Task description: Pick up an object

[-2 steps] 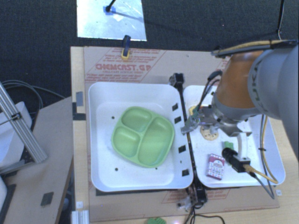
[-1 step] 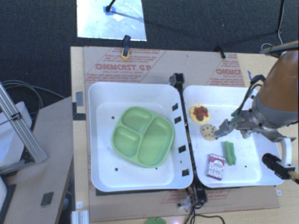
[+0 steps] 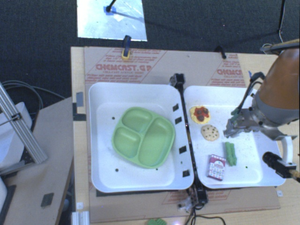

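Note:
In the right bin point(image 3: 248, 93) lie a small pizza-like disc with red topping point(image 3: 200, 114), a chocolate chip cookie point(image 3: 210, 133), a green bean-like piece point(image 3: 230, 153) and a small pink and white carton point(image 3: 216, 167). My gripper point(image 3: 233, 129) hangs over the middle of this bin, just above the green piece and to the right of the cookie. Nothing shows between its fingers.
The left bin point(image 3: 101, 125) holds a green divided plate point(image 3: 143, 137). A black divider with clips point(image 3: 183, 125) runs between the two bins. The grey arm with its orange band point(image 3: 281, 86) covers the right bin's far right side.

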Available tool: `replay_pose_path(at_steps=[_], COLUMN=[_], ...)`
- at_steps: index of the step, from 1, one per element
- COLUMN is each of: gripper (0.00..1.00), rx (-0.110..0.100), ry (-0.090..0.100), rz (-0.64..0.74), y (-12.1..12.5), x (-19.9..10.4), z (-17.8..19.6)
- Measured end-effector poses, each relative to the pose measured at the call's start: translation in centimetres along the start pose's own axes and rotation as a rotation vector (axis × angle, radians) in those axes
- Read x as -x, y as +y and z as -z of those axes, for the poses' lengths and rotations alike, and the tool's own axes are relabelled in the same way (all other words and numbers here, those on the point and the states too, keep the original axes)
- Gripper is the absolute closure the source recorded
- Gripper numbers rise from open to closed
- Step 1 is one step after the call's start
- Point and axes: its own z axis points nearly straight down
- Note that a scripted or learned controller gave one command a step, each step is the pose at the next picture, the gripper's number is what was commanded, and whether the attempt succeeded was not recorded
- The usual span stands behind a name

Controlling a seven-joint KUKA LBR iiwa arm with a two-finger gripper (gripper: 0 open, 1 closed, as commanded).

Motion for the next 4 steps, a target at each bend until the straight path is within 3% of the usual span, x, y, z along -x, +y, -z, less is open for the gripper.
replay_pose_path(at_steps=[1,2,3,4], gripper=[1.0,1.0,1.0,1.0], rx=[-0.008,-0.004,-0.005,0.004], ry=[0.003,0.003,0.002,-0.002], rz=[-0.001,0.005,0.001,-0.013], y=[-1.1,-0.4,-1.0,-0.8], x=[-2.7,-11.4,-17.1,-8.4], z=[-5.7,-5.4,-5.0,1.8])
